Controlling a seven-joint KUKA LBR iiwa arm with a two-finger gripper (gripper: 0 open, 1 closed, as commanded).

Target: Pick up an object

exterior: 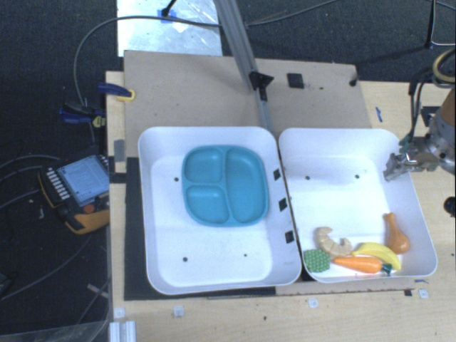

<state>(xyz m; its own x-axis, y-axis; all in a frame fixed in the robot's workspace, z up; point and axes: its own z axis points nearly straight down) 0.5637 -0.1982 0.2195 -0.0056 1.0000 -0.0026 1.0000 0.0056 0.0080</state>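
Overhead, the slanted view takes in two shallow white plastic bins side by side on a brown bench. The left bin (pixel 164 262) holds a light blue divided plate (pixel 225 185) with three compartments, lying flat toward the bin's far half. The right bin (pixel 335 155) has its toys bunched in the near right corner: a tan curled piece shaped like a shrimp (pixel 332 241), a green textured piece (pixel 317 261) just left of and nearer than it, an orange carrot (pixel 358 264) lying along the near wall, a yellow banana (pixel 377 251) touching the carrot's far side, and an orange-brown drumstick-shaped piece (pixel 395 235) further right, close to the right wall. The far half of that bin is bare white.

At the right edge of the view, the grey metal gripper (pixel 400 162) sits over the right bin's right rim, well apart from the toy cluster and farther back than it. Whether its fingers are together or apart cannot be told from this angle, and nothing is visibly between them.
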